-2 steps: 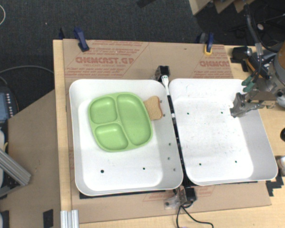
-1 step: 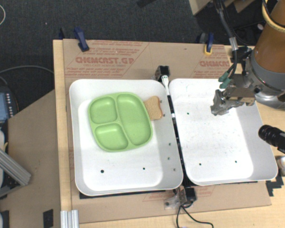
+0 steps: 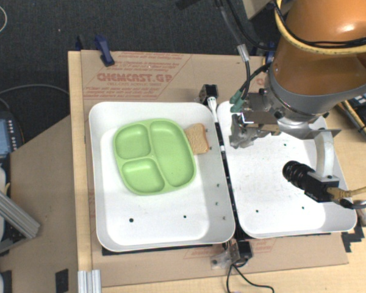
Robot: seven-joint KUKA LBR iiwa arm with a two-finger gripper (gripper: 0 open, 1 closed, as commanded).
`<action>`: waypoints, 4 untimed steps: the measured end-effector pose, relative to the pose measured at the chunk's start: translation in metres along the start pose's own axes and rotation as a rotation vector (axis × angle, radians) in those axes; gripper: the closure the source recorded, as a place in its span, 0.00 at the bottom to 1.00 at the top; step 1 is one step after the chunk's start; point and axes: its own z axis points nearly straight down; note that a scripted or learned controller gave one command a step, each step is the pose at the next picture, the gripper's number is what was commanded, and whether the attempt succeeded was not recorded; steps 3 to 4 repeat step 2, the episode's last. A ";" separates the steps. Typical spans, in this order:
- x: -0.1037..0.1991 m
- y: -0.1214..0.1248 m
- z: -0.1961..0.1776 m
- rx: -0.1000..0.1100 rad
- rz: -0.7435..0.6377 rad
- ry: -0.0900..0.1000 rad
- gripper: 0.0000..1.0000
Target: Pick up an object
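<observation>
A light green plate (image 3: 151, 156) with three compartments lies in the left bin (image 3: 110, 218), toward its back. A small tan square piece (image 3: 197, 138), like a cracker or sponge, rests against the plate's right rim near the divide between the bins. My gripper (image 3: 240, 137) hangs low over the back left corner of the right bin (image 3: 274, 215), just right of the tan piece and across the bin walls from it. I see nothing held in it. The grey and orange wrist hides the back of the right bin.
Both bins sit on a brown cardboard sheet (image 3: 134, 72) with red print. A blue clip (image 3: 104, 49) is at its back left corner. A small black and white fitting (image 3: 208, 94) stands at the back where the bins meet. Dark carpet surrounds the bench.
</observation>
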 end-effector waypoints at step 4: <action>0.030 0.002 -0.055 -0.001 0.002 0.000 1.00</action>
